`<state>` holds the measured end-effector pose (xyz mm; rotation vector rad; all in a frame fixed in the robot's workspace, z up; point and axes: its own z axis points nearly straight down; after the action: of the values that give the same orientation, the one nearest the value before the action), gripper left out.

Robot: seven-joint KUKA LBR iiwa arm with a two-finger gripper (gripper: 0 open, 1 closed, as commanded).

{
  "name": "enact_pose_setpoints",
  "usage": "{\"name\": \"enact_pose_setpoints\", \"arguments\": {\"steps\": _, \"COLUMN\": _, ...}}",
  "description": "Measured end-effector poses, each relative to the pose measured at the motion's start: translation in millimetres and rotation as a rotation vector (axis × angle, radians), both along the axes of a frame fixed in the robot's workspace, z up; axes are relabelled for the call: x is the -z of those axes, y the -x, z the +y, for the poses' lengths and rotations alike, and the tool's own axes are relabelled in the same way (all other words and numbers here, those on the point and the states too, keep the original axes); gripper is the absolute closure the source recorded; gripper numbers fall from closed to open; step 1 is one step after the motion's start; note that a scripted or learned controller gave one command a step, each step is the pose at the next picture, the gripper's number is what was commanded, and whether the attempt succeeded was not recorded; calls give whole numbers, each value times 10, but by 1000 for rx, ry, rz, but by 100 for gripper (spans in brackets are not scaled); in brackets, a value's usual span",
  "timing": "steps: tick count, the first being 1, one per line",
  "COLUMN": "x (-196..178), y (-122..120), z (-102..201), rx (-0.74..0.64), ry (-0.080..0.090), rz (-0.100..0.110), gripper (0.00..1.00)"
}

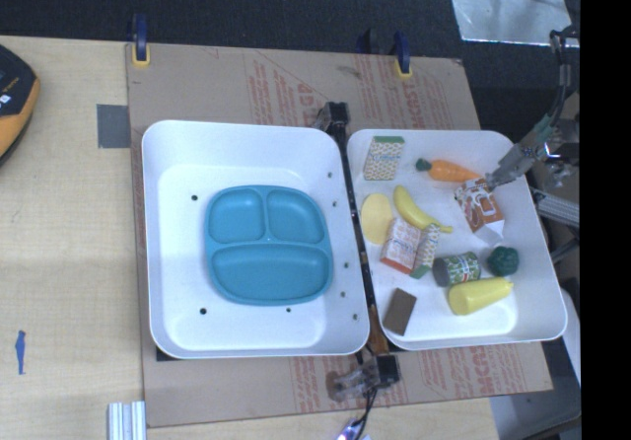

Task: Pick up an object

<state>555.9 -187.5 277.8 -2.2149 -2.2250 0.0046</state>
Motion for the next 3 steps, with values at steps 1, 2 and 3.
{"name": "enact_pose_setpoints", "arguments": {"steps": 1, "x": 1198, "y": 484, "z": 550, "rx": -1, "ry": -7, "rz": 14, "gripper": 0}}
{"name": "enact_pose_setpoints", "arguments": {"steps": 2, "x": 1863, "y": -93, "z": 382, "rx": -4, "ry": -2, "rz": -3, "gripper": 0}}
{"name": "enact_pose_setpoints", "arguments": {"steps": 3, "x": 1712, "y": -90, "z": 369, "rx": -4, "ry": 0, "rz": -7, "gripper": 100}}
